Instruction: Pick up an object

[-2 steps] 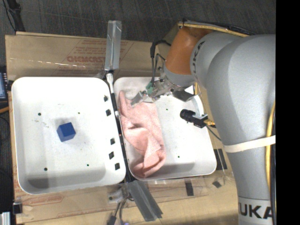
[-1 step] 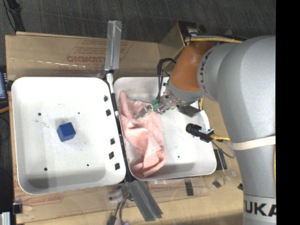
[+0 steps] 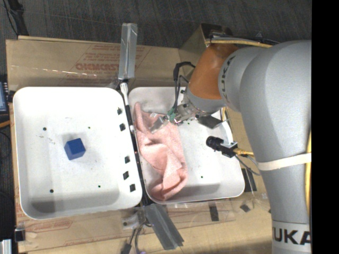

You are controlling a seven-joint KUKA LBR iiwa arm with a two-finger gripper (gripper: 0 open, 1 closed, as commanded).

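Pink cloth (image 3: 164, 157) lies crumpled along the left wall of the right bin (image 3: 212, 180), running from upper left to the near edge. Gripper (image 3: 170, 115) is down at the cloth's upper end; its opening cannot be told from here. Blue cube (image 3: 74, 148) sits alone in the left bin (image 3: 69, 107), well apart. Arm (image 3: 265, 99) spans the right side.

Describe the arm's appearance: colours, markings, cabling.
Bulky rounded arm in glossy light grey, with an orange band above the wrist. Dark KUKA lettering low on the casing; a pale strap wraps it. A thin black cable loops by the wrist. The gripper is small and metallic, with a green detail.
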